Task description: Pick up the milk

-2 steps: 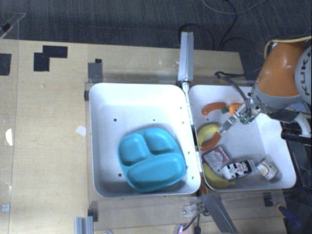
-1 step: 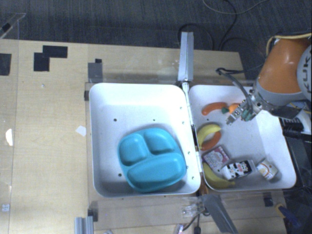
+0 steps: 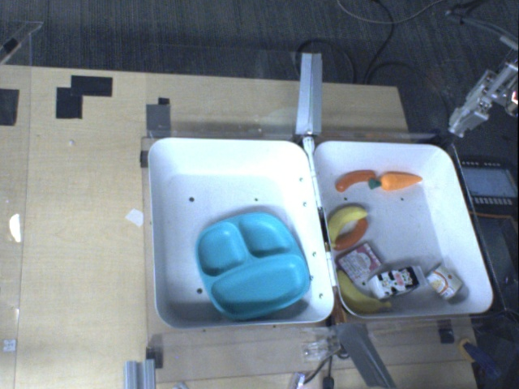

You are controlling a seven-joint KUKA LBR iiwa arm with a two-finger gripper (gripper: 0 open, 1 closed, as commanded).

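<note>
Milk: the milk carton point(image 3: 395, 280), white with black cow patches, lies on its side in the near part of the right bin point(image 3: 462, 186).
Neighbours: it rests against a banana point(image 3: 358, 296) at its left end, a pink packet point(image 3: 358, 259) just beside it, and a small can point(image 3: 443, 283) close on its right.
Further off: two carrots point(image 3: 379, 181) lie at the far side of the same bin; a blue divided plate point(image 3: 254, 264) sits in the left bin point(image 3: 178, 185).
Gripper: the gripper point(image 3: 486, 96) hangs at the upper right, beyond the bin's far corner; I cannot tell how its fingers stand.
Milk to gripper: well apart, the carton at the near side, the tool past the far side.
Risk: I judge the crowding to be the trouble. A descent slightly off would likely catch the banana or packet instead, or nudge the can.
Risk, second: lying flat, the carton may slip or turn out of a pinch.
</note>
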